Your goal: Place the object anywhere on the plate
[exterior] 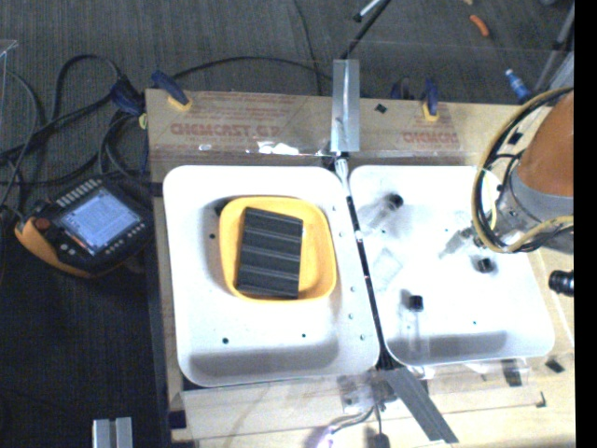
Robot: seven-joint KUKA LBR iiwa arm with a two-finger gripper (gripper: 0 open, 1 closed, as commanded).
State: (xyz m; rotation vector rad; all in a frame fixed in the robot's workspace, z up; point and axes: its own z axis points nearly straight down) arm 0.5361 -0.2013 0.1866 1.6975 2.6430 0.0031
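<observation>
In the left bin [196,343] lies a yellow plate [322,264]. A dark grey ribbed block [270,251] rests flat on the middle of the plate, its long side running front to back. The arm comes in at the right edge, its orange band [560,147] above the wrist. Its gripper [478,245] hangs low over the right part of the right bin [466,343], far from the plate and the block. Nothing visible sits between the gripper and the block.
Small black pieces [413,301] [395,200] [483,265] and clear plastic scraps [378,215] [385,269] are scattered in the right bin. A teach pendant [89,227] with cables lies left of the bench. A metal strip [346,110] divides the bins at the back.
</observation>
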